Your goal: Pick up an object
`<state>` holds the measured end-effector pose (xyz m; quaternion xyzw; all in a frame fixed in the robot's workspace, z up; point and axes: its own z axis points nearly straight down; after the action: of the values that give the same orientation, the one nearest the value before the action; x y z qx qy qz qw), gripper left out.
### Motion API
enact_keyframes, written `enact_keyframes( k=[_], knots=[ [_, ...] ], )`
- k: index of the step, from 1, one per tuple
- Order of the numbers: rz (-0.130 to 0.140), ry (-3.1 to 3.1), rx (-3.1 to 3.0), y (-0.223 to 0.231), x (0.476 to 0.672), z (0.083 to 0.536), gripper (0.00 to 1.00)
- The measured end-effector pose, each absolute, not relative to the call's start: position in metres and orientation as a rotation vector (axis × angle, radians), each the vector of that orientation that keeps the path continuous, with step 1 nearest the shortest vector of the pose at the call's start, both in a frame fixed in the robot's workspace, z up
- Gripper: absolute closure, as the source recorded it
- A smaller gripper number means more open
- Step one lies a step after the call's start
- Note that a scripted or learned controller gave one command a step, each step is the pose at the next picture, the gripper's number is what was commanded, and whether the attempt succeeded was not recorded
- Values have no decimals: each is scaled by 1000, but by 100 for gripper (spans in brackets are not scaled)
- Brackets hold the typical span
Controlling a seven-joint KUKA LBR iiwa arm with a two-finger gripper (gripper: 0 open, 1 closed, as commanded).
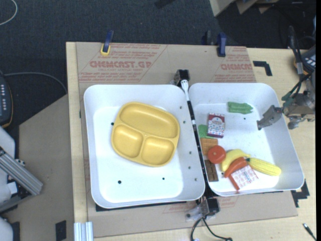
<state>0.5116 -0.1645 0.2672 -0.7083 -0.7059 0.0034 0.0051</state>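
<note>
Camera view shows a yellow tray (145,134) in the left bin (95,149). Toy foods, like a tomato (216,154) and banana (233,157), sit in the right bin (286,149). At its right edge the gripper (275,118) hangs, holding nothing.

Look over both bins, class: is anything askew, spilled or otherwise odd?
Nothing is spilled or damaged. The yellow divided plate lies at a slant in the left bin. The toy foods crowd the right bin's near-left part, the corn and tomato among them.
</note>
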Motion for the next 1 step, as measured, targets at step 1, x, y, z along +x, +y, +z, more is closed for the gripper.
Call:
enact_keyframes(
  k=[1],
  knots=[
    [0, -2222, -2222, -164, 514, 274, 0]
  ],
)
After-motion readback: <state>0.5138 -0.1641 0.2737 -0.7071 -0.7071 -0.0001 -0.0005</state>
